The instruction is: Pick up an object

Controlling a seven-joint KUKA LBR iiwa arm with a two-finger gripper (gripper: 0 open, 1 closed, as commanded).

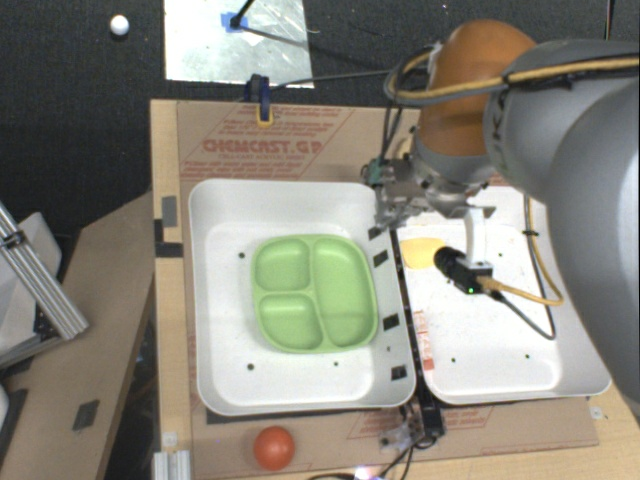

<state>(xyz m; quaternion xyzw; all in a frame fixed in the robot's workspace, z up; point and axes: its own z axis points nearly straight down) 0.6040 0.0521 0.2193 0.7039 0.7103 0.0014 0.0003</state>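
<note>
Camera view: gripper (393, 216) low over the seam between the two white bins, under the grey wrist with its orange band. Grip state cannot be told from this angle; nothing seen held.

Just beside the gripper, toward the view's lower right: a flat yellow object (421, 253) lying in the right bin (500, 368), partly hidden by a black fitting with a small green light.

To the view's left of the gripper: left bin (215, 268), bearing a light green divided plate (313, 292) with three compartments, apart from the gripper.

Behind the gripper, on the brown cardboard (330, 133) under the bins: red print reading "CHEMCAST GP", smaller lines above it too fine to read.

Well away, near the view's bottom edge and outside the bins: an orange ball (273, 447).
</note>
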